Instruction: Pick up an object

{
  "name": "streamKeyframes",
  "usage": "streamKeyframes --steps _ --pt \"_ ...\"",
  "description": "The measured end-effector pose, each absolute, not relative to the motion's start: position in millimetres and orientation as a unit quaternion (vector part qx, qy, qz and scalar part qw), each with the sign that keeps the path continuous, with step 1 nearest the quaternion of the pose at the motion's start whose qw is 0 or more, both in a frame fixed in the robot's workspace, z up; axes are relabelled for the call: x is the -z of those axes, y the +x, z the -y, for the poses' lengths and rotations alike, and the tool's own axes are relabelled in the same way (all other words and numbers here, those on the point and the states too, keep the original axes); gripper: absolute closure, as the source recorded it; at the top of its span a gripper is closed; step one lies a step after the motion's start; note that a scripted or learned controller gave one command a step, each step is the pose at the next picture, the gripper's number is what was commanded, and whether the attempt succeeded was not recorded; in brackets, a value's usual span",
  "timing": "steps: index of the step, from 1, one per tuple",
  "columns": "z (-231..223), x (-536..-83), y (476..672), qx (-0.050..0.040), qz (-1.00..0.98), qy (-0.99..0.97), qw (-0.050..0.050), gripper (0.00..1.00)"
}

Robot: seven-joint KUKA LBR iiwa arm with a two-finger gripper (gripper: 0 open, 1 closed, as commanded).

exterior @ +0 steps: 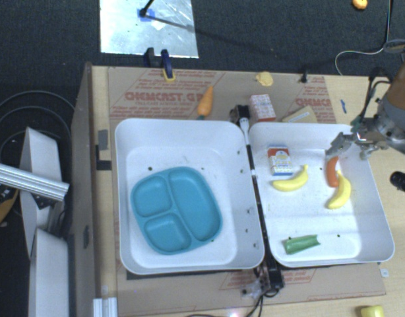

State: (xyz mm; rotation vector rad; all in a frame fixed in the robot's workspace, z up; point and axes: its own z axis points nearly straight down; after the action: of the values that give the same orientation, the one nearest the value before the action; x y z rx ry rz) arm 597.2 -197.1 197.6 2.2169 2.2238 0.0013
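Bins on our bench: left white bin (126, 177) holds a blue divided plastic tray (176, 209).
Right white bin (374, 243) holds two yellow bananas (340, 194), beside our gripper (341, 144); finger state we cannot tell.

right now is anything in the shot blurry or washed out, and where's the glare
In the camera view, glare flares off the silver foil sheet on the dark floor at top. The white bins look bright but keep detail, and the blue tray is crisp. The gripper and grey arm at right look slightly soft. Shadows are faint and the light is even.
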Motion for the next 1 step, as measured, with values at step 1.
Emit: streamKeyframes --steps 1 --pt "205.8 -94.7 643.2 0.0003 -0.709 0.705 0.000 0.00"
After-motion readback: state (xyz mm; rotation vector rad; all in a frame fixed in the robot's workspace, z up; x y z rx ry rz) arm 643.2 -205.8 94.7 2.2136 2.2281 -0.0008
